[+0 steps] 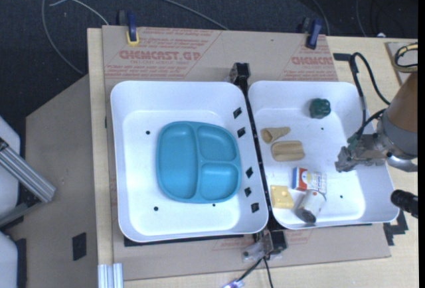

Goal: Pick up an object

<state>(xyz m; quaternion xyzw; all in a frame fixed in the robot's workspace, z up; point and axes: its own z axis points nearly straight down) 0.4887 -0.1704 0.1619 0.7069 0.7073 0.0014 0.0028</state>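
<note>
Nearest the camera, a grey-capped white tube lies at the right bin's near edge, touching a red-and-white carton. Better to descend on something isolated, like the green lump at the far side. Whether the gripper, at the bin's right wall, is wide or narrow I cannot tell.

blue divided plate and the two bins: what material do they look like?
Blue divided plate: likely moulded plastic, matte to semi-gloss; uniform colour, soft rounded compartment ridges, only faint highlights.
Left bin and right bin: probably thin formed plastic, smooth and slightly glossy; even white, rounded corners, shallow curved walls. Could be coated sheet; the view can't settle that.
</note>
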